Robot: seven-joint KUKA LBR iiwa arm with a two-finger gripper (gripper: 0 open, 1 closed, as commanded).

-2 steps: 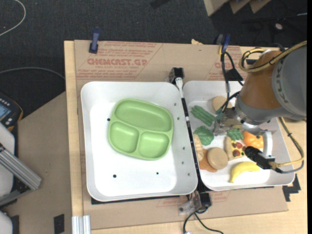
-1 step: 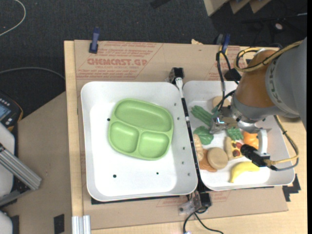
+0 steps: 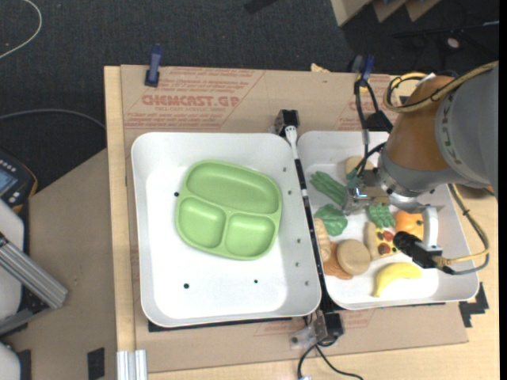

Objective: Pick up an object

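Arm over the right bin is what we see, reaching in from the right, grey with its orange band, low above the pile of toy food. We cannot tell how the jaws stand, their tips lost among the items. Below them we spot green leafy pieces, another green piece, a round tan bun, a banana near the front wall, and an orange piece beside it. Over in the left bin we have a green divided plate, lying flat, well apart from the arm. Both bins sit on the cardboard-covered desk.
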